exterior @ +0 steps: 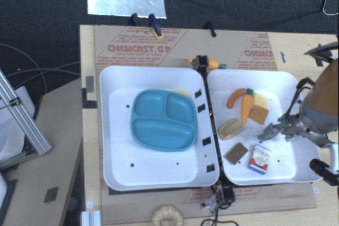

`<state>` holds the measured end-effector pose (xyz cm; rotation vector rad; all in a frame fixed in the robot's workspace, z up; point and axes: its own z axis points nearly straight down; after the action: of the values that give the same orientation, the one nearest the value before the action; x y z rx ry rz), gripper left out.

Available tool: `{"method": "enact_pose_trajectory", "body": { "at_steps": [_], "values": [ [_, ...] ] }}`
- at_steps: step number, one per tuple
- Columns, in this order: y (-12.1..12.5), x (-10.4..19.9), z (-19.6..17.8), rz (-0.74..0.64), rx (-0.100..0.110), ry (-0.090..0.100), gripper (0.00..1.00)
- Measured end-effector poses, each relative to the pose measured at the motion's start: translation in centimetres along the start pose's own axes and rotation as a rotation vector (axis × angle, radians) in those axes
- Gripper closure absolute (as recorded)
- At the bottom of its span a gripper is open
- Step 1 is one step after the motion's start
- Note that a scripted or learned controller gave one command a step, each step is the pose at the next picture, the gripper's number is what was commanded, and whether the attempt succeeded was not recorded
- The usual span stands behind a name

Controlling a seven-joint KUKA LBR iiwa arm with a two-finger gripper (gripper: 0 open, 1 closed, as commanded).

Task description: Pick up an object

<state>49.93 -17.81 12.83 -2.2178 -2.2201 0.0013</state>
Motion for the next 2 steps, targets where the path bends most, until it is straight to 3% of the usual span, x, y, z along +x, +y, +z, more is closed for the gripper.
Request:
{"method": "enact_pose_trajectory", "body": {
  "at_steps": [1,2],
  "values": [
    [0.32,0.1,4.17,0.0,-0.009,0.001,0.0],
    [0.2,0.01,3.27,0.0,-0.007,-0.002,1.0]
  ]
}}
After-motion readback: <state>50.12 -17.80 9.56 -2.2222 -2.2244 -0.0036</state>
